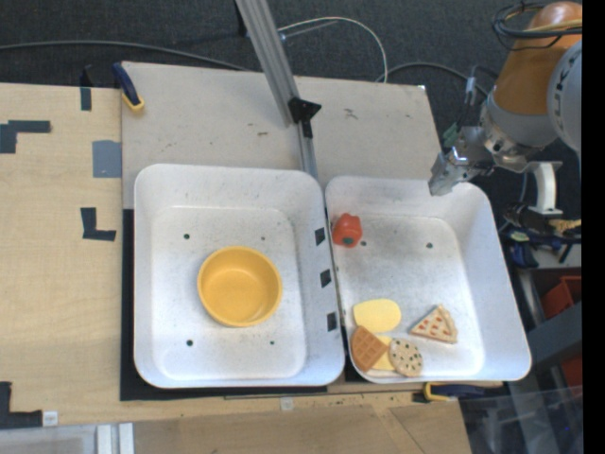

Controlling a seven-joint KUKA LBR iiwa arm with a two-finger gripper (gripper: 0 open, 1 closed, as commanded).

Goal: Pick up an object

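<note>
The right bin (492,253) holds a small red pepper-like toy (347,230) near its far left corner. Along the bin's front lie a pale yellow oval piece (377,314), a waffle-patterned piece (370,348), a chocolate-chip cookie (406,356) and a pizza slice (435,326). The gripper (445,180) hangs over the far right corner of this bin, well away from all these items, with nothing visible in it. A yellow bowl (239,286) sits in the middle of the left bin (151,253).
A slanted metal pole (274,50) crosses above the back of the bench and meets the seam between the bins. A yellow-and-blue clamp (128,88) sits at the bench's far left corner. Cables run behind the bench.
</note>
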